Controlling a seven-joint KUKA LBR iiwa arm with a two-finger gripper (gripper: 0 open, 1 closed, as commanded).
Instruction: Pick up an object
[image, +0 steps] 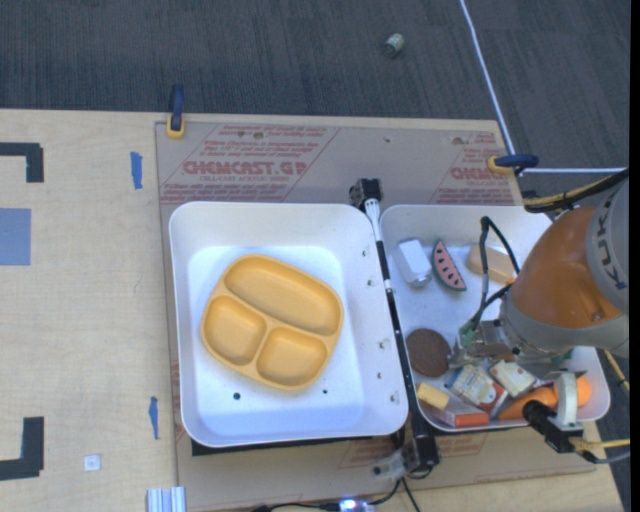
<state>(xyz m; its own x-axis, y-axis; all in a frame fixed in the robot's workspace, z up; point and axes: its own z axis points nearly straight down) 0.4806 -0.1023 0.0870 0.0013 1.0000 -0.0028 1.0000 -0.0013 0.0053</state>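
Note:
The right bin (420, 222) holds several small toy foods: a watermelon slice (448, 267), a white packet (413, 259), a brown round cookie (429, 350), a yellow wedge (432, 396), a tan piece (498, 262) and an orange carrot-like piece (497, 411). My gripper (487, 357) reaches down into the front of this bin, over a cluster of small packets (480, 385). The arm's orange band (565, 275) hides the bin's right part.
The left bin (190, 300) holds a yellow three-compartment plate (272, 320). A black divider clip (366, 192) sits between the bins at the back. Cardboard lies under both bins. A cable runs across the floor at top right.

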